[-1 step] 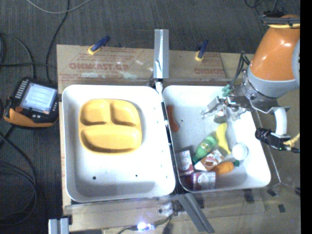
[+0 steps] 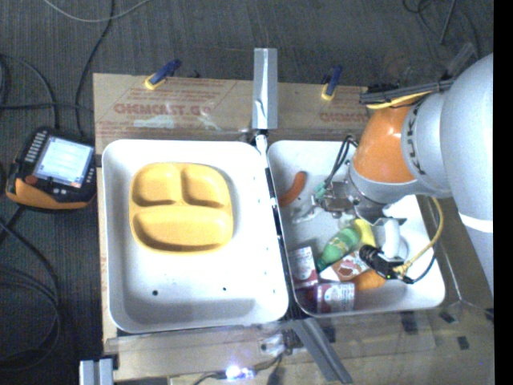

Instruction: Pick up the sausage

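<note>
The sausage (image 2: 294, 186), a short orange-red link, lies tilted against the left wall of the right bin (image 2: 429, 295), near its far end. My gripper (image 2: 323, 200) hangs low in that bin, just right of the sausage and slightly nearer the front, under the orange wrist band (image 2: 386, 152). A small gap shows between gripper and sausage. The arm's bulk covers the far right part of the bin.
A green bottle (image 2: 340, 246), a red-labelled can (image 2: 303, 264), a dark red can (image 2: 330, 297) and an orange item (image 2: 369, 281) crowd the right bin's front. The left bin (image 2: 116, 295) holds a yellow divided plate (image 2: 183, 206). A teach pendant (image 2: 54, 169) lies far left.
</note>
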Tool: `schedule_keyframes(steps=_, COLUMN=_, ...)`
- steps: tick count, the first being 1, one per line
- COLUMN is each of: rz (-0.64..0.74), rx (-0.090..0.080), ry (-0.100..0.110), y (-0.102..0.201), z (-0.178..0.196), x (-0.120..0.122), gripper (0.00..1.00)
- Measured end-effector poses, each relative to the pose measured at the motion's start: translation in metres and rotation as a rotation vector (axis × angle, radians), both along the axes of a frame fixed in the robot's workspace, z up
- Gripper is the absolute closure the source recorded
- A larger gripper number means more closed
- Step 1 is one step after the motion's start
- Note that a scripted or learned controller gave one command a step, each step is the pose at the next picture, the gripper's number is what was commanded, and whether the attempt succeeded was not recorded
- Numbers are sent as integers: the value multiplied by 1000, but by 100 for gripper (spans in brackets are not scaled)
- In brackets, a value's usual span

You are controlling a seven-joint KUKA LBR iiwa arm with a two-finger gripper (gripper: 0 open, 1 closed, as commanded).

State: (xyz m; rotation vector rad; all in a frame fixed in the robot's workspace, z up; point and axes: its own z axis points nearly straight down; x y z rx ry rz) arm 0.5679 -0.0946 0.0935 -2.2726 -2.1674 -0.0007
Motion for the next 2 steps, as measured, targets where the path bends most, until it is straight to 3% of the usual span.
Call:
schedule_keyframes(steps=1, rz=-167, rx=-2, ry=9, y=-25, z=-6, x=87, gripper=0)
schedule_keyframes(steps=2, rz=-167, rx=-9, ry=4, y=-26, z=5, x=88, gripper=100)
